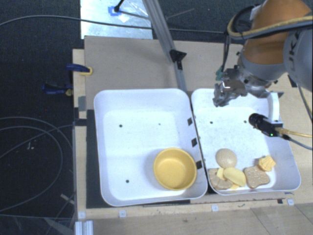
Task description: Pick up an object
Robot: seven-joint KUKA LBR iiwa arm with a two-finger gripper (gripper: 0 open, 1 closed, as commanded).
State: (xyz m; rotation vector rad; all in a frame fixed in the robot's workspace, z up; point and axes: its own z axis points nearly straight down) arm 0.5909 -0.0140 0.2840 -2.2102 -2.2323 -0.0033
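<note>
Right bin (293, 180) as landmark. At its near edge: tan slice (257, 176), yellow piece (234, 176), brown piece (218, 178); small orange chunk (266, 163) and beige round (226, 157) just behind. Yellow bowl (174, 168) sits in left bin (127, 111), beside the divide. Tool (222, 96) hangs over the right bin's far end, carrying nothing; finger spread cannot be told.

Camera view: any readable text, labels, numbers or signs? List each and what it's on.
None readable.
The two white bins, yellow bowl and toy food pieces carry no print that can be seen.
The arm and gripper show no legible marking.
The blue tape at top left is blank.
</note>
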